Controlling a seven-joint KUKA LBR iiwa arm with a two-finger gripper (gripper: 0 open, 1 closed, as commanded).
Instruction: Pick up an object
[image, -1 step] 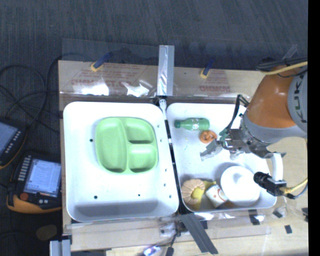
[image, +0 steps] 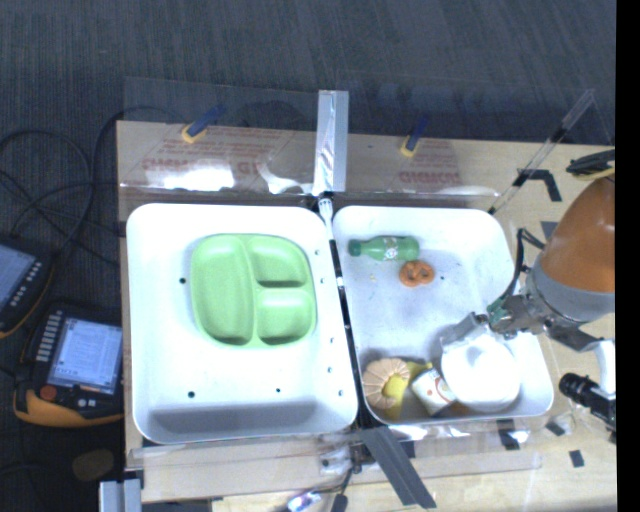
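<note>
Reaching in over the right bin (image: 500, 235), the pincer (image: 478, 328) hangs low above a white bowl (image: 482, 376) at the near right corner; whether it is open or closed I cannot tell. The bowl sits directly beneath, so a good grasp would likely mean catching its rim squarely. Just beside the bowl, away from the arm, a small cup (image: 430, 391) and a round tan thing (image: 386, 381) crowd close. Farther off lie a green bottle (image: 384, 248) and an orange piece (image: 416, 273). The left bin (image: 150, 330) holds a green tray (image: 252, 287).
</note>
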